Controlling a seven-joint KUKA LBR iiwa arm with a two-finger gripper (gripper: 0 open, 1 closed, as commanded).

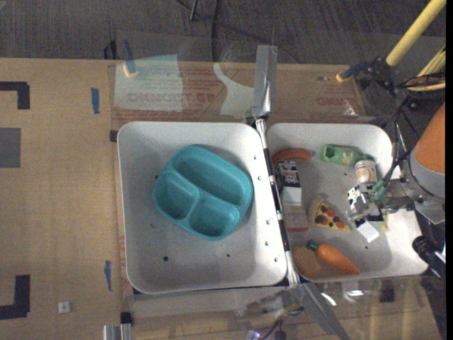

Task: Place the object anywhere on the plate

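The teal plate (203, 190), a three-compartment dish, sits tilted in the left bin (141, 261), a little toward that bin's far side, with nothing resting in any of its sections. The candidate objects all lie in the right bin (407, 257). Along its left wall are a red sausage-shaped piece (291, 154) at the far end and, just below it, a small dark box (287, 175) with white print. Near the middle lies a pizza slice (328, 216); toward the near edge an orange carrot (335, 258) lies at a slant, touching a tan rounded item (306, 261) to its left. At the far side are a green packet (339, 154) and, just right of it, a small can (365, 170).

The gripper (364, 205) hangs low over the right half of the right bin, just right of the pizza slice and below the can, reaching in from the right, with the orange band (433, 144) of the arm visible at the frame's edge. Its metallic fingers blur together with a white piece beneath them, so I cannot tell whether the jaws are spread or closed, nor whether anything is pinched between them.
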